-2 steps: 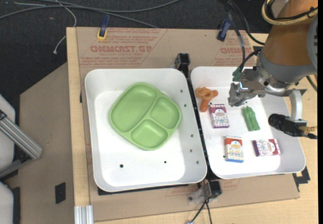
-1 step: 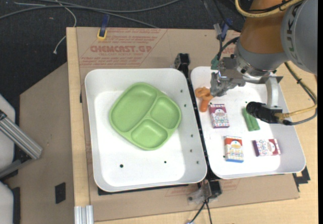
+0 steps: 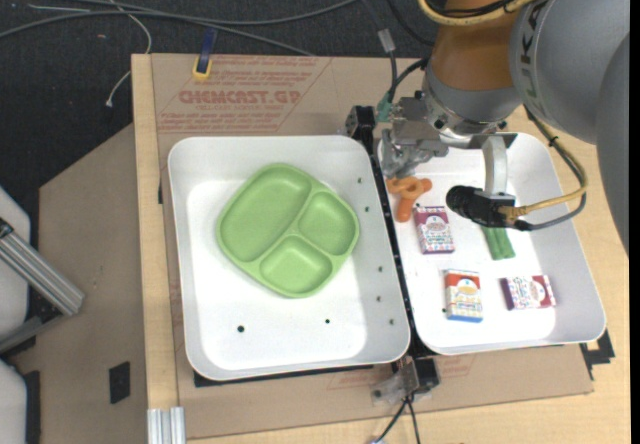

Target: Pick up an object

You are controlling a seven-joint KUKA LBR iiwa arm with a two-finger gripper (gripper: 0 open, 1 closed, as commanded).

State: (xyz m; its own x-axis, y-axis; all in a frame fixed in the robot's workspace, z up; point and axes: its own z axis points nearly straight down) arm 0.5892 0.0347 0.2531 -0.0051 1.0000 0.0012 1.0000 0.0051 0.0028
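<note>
Over the right bin (image 3: 570, 317), near its upper left corner, the gripper (image 3: 405, 170) hangs just above an orange object (image 3: 408, 194). Whether it is parted or closed I cannot tell. Three small cartons (image 3: 463, 294) and a green piece (image 3: 499, 238) lie nearby; the left bin (image 3: 200, 332) holds a green divided plate (image 3: 288, 229).

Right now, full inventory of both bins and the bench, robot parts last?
Divided plate: 1, light green, three compartments, middle of left bin.
Orange object: 1, right bin, near the divider, just below the gripper.
Small cartons: 3, white and purple print, right bin, one centre, two toward the near rim.
Green stick: 1, right bin, right of the centre carton.
Cardboard sheet: 1, brown, red lettering, under both bins.
Cables: several, dark floor behind.
Arm: 1, grey with orange band, from the right.
Gripper: 1, over the right bin's far left corner.
</note>
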